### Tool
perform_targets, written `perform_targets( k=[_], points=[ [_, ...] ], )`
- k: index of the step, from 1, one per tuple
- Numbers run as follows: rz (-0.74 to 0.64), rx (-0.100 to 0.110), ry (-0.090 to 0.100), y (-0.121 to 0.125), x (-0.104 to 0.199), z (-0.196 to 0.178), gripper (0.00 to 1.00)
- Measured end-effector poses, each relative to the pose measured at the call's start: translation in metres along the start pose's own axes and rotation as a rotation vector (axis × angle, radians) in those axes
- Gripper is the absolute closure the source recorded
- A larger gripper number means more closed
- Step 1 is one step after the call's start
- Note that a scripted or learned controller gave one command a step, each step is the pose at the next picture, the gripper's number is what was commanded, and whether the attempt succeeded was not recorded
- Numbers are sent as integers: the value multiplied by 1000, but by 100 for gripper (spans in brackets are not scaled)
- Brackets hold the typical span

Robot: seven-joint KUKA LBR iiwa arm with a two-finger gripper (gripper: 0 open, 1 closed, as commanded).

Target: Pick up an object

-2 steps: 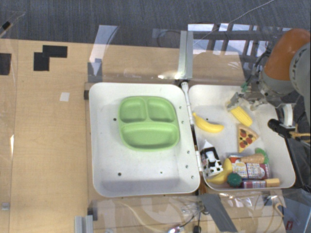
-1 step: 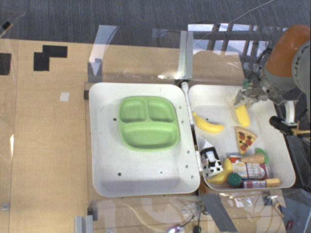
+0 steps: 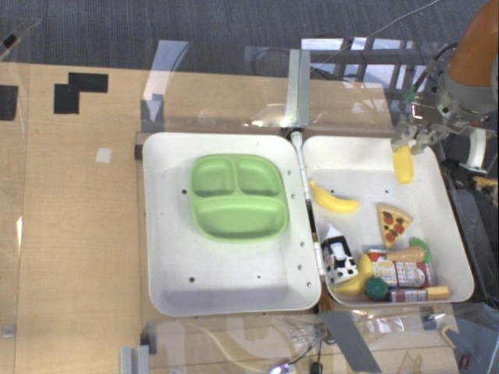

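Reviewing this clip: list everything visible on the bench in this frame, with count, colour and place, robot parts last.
white bins: two, white, side by side on the bench
divided plate: one, green, middle of left bin
banana: one, yellow, right bin near the divider
corn cob: one, yellow, upper right bin, just below the gripper
pizza slice: one, orange with red spots, centre of right bin
toy pile: several, mixed colours, near corner of right bin; items hard to tell apart
gripper: one, grey, above the right bin's far edge
arm: one, grey with orange band, entering from the right
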State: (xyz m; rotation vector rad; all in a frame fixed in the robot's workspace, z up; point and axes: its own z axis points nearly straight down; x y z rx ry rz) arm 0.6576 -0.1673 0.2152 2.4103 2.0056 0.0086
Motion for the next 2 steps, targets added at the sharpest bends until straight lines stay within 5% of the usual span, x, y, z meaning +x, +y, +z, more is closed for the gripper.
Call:
perform_targets(
  k=[1,2],
  points=[
    [-17,0,0,9,24,-168,100],
    [-152,5,1,-59,22,-26,100]
  ],
)
